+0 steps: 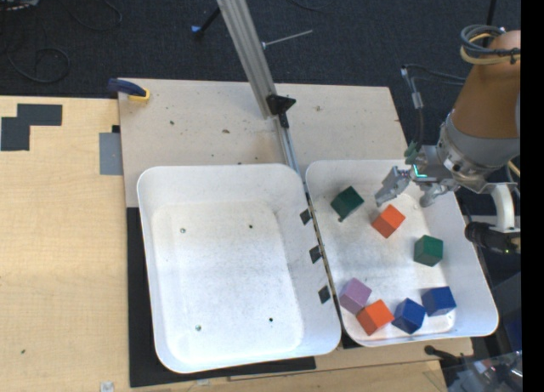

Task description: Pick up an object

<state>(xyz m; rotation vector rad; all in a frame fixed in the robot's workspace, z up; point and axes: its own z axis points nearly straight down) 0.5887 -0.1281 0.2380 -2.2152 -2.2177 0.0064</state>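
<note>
Hovering over the right bin, the hand stands spread, its two fingers apart with nothing between them; just below it, almost under the gap, lies the orange cube, the likeliest thing to take; a dark green cube sits just to its far side from the arm, another green cube further toward the near rim, and a cluster of purple cube, second orange cube and two blue cubes lies well beyond; the orange cube looks small, light and rigid, probably foam or wood, with flat faces; it sits turned at an angle, so the fingers should close on two opposite flat sides, not corners; the left bin rests alongside on the surface.
</note>
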